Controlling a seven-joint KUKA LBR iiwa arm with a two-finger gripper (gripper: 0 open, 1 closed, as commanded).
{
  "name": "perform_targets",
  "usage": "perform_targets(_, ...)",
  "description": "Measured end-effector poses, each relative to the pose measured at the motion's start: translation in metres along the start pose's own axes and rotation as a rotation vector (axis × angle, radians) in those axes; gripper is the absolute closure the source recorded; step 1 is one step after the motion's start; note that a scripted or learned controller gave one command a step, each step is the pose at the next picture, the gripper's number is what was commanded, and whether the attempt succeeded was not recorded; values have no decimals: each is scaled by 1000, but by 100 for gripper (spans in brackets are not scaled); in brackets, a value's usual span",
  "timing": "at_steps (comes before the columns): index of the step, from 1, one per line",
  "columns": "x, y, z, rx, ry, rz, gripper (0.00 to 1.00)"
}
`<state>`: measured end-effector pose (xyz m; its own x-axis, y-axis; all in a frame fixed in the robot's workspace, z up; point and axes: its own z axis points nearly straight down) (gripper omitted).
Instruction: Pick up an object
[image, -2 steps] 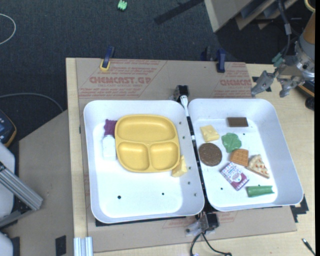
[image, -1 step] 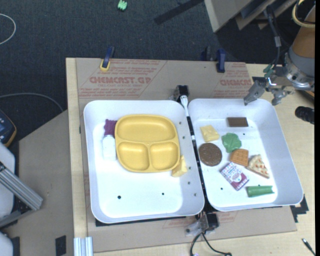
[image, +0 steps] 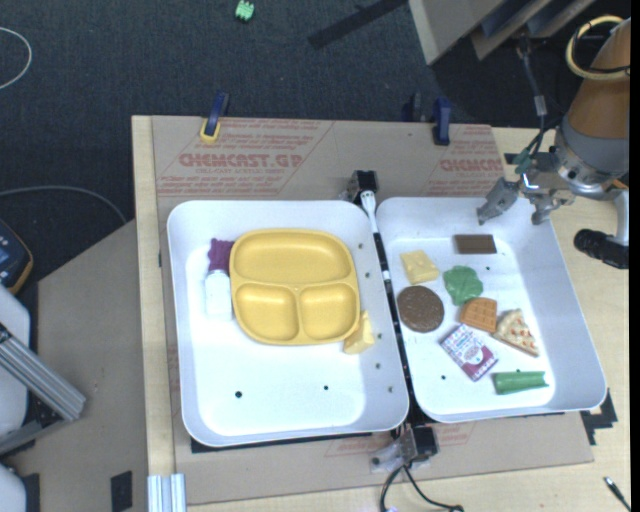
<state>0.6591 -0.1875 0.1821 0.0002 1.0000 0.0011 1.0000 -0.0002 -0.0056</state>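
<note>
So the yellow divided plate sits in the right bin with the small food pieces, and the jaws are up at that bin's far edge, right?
Not quite. The camera view shows the yellow divided plate in the left bin, apart from the small food pieces such as the brown round piece, which lie in the right bin. The rest stands: the gripper is up at the right bin's far edge.

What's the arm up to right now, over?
End effector open, holding nothing, hovering over right bin's far edge. Nearest item, brown bar, just below it, untouched. Nothing in the way.
</note>
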Motion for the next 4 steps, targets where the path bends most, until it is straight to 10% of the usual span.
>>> perform_targets(2, 1, -1, 100, 0, 0, -2, 0)
perform_targets(3, 1, 0, 86, -7, -2, -3, 100)
perform_targets(4, -7, 4, 25, -14, -5, 0, 100)
